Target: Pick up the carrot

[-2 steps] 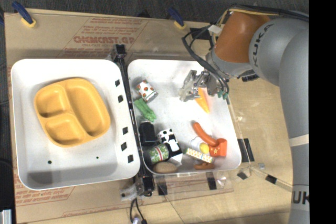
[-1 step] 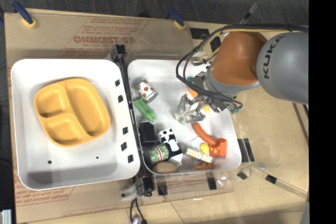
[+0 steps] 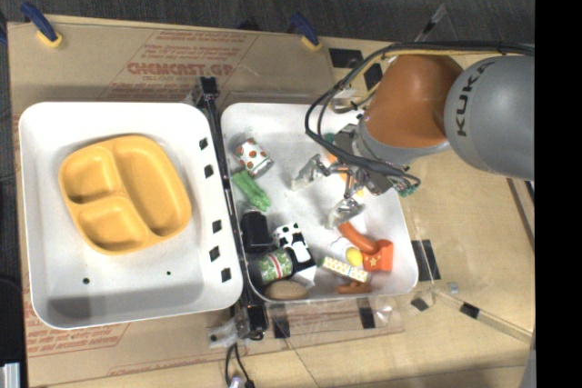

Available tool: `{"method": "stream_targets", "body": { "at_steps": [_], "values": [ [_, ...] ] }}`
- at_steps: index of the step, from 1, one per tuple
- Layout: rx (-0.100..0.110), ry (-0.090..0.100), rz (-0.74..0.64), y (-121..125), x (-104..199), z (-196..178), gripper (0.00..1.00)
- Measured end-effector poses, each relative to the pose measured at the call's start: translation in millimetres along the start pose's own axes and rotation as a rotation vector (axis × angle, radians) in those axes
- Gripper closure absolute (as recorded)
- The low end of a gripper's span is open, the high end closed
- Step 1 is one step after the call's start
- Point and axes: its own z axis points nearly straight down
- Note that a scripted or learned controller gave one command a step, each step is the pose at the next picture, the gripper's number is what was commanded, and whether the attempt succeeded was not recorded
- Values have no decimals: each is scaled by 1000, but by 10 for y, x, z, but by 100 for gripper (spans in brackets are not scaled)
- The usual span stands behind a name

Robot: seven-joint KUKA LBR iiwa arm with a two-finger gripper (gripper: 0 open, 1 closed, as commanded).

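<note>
**Arm hanging over the right bin, carrot sitting free**

So I'm standing here watching the KUKA arm point(image 3: 455, 118) reaching in from the 3 o'clock side, and its gripper point(image 3: 329, 188) is hovering over the middle of the right bin point(image 3: 273, 118). The two metal fingers are spread apart, one poking toward 9 o'clock and one pointing down toward 6, and nothing is sitting between them.

The carrot point(image 3: 356, 239) is lying near the bin's 4 o'clock corner, just past the lower fingertip, leaning up against an orange-red block point(image 3: 381, 256). I'm guessing the wide-open stance is there because the program is lining up a drop onto it, though the crowding down there is looking awkward to me.

The rest of the clutter is piling along the 6 o'clock wall: a black-and-white cow toy point(image 3: 293, 240), a green can point(image 3: 271, 266), a yellow strip point(image 3: 344, 267) and a brown thing point(image 3: 287, 290) I can't identify. A green pepper-ish toy point(image 3: 250, 192) and a red-and-white can point(image 3: 252, 157) are sitting over at 9 to 10 o'clock.

The left bin point(image 3: 55, 286) is just holding a yellow divided plate point(image 3: 125, 193), well away from the action.
</note>
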Motion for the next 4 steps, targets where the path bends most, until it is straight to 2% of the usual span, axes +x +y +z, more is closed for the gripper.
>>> {"method": "stream_targets", "body": {
  "at_steps": [1,2,3,4],
  "values": [
    [3,-3,-5,4,-30,-112,100],
    [2,-3,-5,5,-28,-110,0],
    [6,-7,-10,3,-54,-223,100],
    [6,-7,-10,4,-53,-220,0]
  ]
}}
